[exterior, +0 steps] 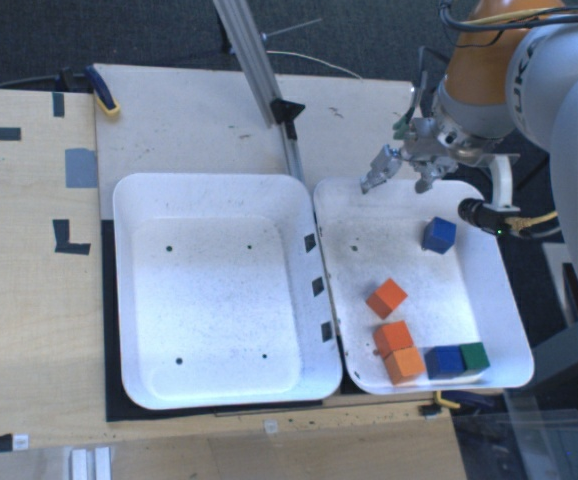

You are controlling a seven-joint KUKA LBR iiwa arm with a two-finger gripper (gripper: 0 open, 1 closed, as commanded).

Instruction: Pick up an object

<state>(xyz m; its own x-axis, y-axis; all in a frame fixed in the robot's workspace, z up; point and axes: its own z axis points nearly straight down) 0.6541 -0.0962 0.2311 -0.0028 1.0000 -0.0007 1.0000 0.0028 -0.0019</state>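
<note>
Six cubes lie in the right bin (489, 268); the released pincer (401, 175) hangs above its far rim, grasping nothing, so a straight descent could hit plastic.

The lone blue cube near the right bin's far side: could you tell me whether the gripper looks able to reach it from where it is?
Probably yes. The gripper hangs over the right bin's far edge, and the blue cube stands alone nearby with nothing between them.
</note>
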